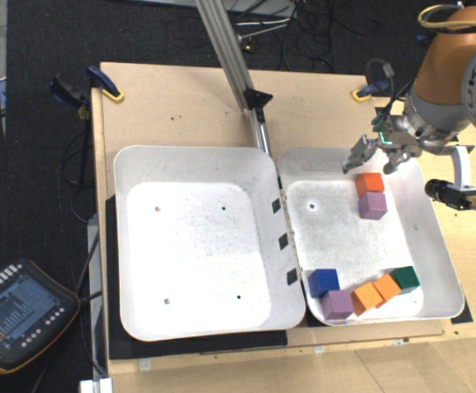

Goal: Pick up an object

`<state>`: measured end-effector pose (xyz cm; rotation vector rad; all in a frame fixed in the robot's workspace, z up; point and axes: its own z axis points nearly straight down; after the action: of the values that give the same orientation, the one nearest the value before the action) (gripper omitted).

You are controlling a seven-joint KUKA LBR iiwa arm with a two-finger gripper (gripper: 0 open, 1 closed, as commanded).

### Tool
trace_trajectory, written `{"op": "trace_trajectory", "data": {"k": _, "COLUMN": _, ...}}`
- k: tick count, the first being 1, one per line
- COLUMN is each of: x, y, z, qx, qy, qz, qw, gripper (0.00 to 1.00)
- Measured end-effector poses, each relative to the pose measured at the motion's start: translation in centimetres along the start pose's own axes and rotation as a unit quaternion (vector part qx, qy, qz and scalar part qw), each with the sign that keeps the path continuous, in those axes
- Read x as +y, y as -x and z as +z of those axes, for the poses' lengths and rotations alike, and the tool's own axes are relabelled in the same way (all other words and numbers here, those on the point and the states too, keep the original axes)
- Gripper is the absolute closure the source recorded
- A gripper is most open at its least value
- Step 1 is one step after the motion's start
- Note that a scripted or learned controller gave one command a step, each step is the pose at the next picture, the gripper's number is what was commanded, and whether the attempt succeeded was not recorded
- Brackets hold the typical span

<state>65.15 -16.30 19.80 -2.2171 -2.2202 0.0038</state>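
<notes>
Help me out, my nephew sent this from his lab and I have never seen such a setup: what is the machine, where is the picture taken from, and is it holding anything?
One camera fixed above a wooden bench looks down at a slant. The grey and orange robot arm reaches in from the picture's right. Its two-finger pincer hangs open over the right shallow white bin, with nothing between its fingers. Just below it lie a small orange cube and a purple cube. Along that bin's near edge sit a blue cube, a second purple cube, a second orange cube, a third orange cube and a green cube. The left shallow white bin lies beside it.
</notes>
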Motion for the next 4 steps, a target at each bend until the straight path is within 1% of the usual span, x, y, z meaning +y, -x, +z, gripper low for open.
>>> {"op": "trace_trajectory", "data": {"k": 1, "x": 0.1, "y": 0.0, "z": -0.3, "qx": -0.001, "qy": 0.001, "qz": -0.001, "qw": 1.0000, "gripper": 0.00}}
{"op": "trace_trajectory", "data": {"k": 2, "x": -0.1, "y": -0.8, "z": 5.8, "qx": 0.000, "qy": 0.000, "qz": -0.001, "qw": 1.0000, "gripper": 0.00}}
{"op": "trace_trajectory", "data": {"k": 3, "x": 0.2, "y": -0.8, "z": 7.7, "qx": -0.002, "qy": 0.007, "qz": 0.001, "qw": 1.0000, "gripper": 0.00}}
{"op": "trace_trajectory", "data": {"k": 4, "x": 0.1, "y": -0.8, "z": 7.1, "qx": -0.001, "qy": 0.005, "qz": 0.000, "qw": 1.0000, "gripper": 1.00}}
